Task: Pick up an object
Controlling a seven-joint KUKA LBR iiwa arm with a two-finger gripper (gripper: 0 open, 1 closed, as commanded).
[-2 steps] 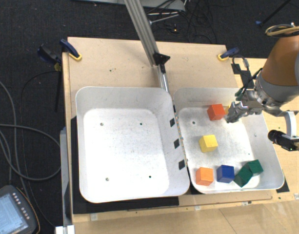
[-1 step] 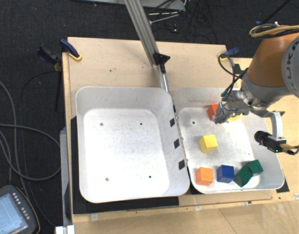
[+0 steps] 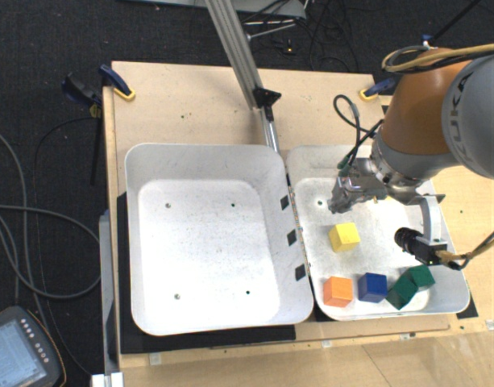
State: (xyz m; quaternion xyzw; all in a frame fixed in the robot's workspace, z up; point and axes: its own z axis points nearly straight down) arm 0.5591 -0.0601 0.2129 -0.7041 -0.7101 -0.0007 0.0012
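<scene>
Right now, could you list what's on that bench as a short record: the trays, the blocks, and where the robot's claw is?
trays: two white bins side by side, left bin, right bin
blocks: yellow block, orange block, blue block, green block, all in the right bin
claw: gripper above the right bin, just up from the yellow block
held: nothing seen between its fingers
</scene>
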